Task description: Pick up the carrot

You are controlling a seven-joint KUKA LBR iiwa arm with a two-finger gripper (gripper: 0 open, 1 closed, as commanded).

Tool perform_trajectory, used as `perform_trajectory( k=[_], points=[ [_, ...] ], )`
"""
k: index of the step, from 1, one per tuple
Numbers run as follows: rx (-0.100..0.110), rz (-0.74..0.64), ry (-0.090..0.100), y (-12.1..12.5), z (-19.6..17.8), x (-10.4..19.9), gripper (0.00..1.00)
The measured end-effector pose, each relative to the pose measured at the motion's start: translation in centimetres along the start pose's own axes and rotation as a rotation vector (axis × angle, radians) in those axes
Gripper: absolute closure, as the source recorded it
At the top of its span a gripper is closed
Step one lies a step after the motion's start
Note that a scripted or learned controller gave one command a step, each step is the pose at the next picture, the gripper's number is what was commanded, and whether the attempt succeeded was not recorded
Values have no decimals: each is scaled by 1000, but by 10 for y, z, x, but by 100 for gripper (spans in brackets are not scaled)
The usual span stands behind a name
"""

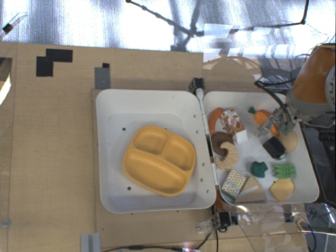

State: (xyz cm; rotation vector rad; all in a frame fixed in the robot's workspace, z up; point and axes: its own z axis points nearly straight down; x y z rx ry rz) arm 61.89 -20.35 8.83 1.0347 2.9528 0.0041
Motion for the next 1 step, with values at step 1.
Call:
perform_trajectory(
  k=[1],
  points=[
    [-4,-8,-12,3,-14,-3,100]
  ],
)
